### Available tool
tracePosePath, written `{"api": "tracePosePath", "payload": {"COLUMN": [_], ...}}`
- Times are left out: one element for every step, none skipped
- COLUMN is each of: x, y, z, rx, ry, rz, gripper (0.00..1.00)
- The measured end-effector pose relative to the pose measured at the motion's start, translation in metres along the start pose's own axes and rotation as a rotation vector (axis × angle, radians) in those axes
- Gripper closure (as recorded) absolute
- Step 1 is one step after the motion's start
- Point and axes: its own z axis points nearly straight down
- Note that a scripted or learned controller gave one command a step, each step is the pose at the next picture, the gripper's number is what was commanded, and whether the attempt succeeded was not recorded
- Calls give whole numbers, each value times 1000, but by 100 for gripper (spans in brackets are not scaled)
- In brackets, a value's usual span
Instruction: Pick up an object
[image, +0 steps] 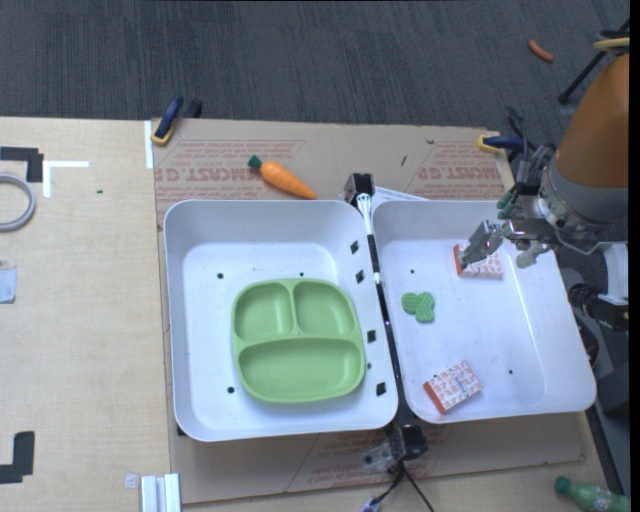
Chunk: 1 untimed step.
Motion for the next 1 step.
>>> {"api": "tracePosePath", "payload": {"x": [-32], "y": [43], "z": [81], "rx": [0], "ry": [-1], "rz": [40], "gripper": [0]}}
